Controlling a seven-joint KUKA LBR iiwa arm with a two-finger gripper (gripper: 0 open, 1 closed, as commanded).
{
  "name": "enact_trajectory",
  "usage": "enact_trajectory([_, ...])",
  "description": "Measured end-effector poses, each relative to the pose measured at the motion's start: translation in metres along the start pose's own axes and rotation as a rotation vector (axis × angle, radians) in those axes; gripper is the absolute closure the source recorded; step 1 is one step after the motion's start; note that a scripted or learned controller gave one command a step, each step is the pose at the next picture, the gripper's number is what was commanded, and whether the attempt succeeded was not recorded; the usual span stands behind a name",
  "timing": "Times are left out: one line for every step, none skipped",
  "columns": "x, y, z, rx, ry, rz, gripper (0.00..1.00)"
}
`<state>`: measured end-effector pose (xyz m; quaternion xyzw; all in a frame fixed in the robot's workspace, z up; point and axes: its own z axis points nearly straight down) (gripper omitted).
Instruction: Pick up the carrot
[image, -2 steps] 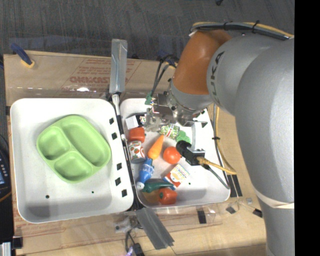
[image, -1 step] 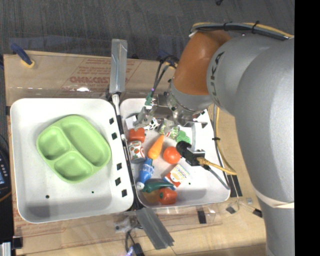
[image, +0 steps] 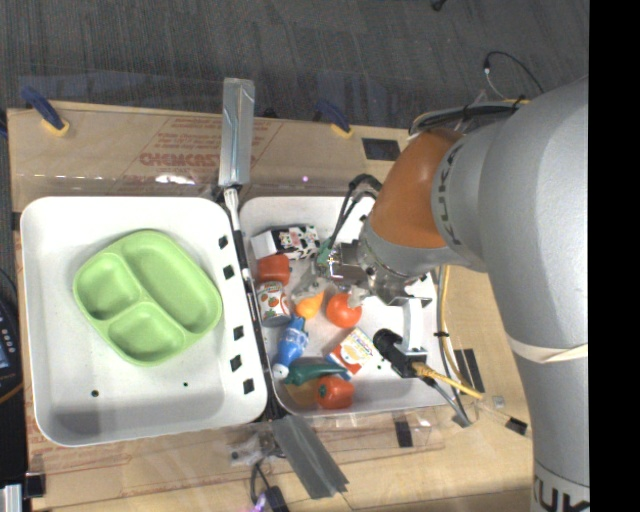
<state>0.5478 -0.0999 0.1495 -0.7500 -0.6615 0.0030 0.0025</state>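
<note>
A grey arm with an orange band reached from the right of the frame into the right bin. Its gripper hung at centre frame, just above the small orange carrot; whether its jaws were wide or narrow could not be told. A green divided plate lay in the left bin.

Bright, even overhead light; soft shadows; glare on the bench; slight blur.

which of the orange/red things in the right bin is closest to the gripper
The round orange-red ball, just below the gripper. The small orange carrot lies to its left, the red cup farther left, the red piece at the bin's near edge.
</note>
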Motion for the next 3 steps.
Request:
enact_trajectory([-0.005,-0.007,0.04,-0.021,-0.005,0.071,0.0])
enact_trajectory([-0.003,-0.008,0.032,-0.012,-0.001,0.063,1.0])
enact_trajectory([0.028,0.028,-0.07,-0.008,0.002,-0.03,1.0])
